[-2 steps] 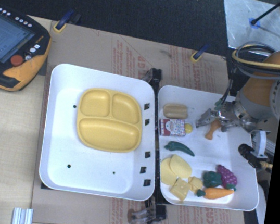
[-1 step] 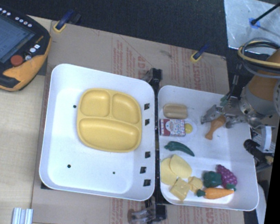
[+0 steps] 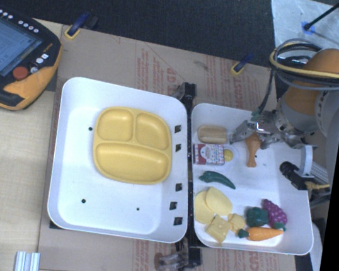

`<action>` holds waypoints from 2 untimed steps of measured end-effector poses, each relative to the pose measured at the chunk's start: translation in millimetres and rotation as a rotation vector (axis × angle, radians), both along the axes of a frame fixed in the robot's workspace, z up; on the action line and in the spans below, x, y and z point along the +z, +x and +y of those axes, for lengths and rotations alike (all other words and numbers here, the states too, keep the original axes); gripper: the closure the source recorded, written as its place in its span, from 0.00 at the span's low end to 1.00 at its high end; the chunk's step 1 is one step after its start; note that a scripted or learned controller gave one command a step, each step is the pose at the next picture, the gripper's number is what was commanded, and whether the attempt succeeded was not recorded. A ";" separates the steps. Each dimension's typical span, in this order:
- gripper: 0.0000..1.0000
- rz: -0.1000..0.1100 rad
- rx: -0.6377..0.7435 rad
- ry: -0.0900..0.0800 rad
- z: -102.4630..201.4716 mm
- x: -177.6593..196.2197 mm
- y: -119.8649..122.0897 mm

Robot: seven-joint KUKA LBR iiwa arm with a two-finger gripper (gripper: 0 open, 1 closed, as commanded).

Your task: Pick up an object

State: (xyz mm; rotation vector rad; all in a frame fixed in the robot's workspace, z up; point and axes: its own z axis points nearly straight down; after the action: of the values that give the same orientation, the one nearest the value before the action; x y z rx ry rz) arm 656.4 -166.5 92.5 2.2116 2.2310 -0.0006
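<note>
Near the back edge of the right bin, the gripper hangs with fingers spread over a tan drumstick lying between them, ungrasped, a step judged as the approach, with closing on it and lifting straight up the likely next call.

1. Grey rounded arm body, smooth metal-looking casing.
2. Broad orange band above the wrist.
3. Black and yellow cables looped around the band.
4. Small silver metal gripper with dark parts.
</note>
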 end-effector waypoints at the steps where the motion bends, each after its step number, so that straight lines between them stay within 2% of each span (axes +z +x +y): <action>1: 0.00 0.000 -0.007 -0.002 -36.6 0.3 -1.1; 2: 0.00 0.005 0.001 0.002 20.3 -0.5 0.2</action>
State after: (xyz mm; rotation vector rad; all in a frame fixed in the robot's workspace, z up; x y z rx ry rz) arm 656.6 -146.2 92.1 2.2139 2.2350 -0.0043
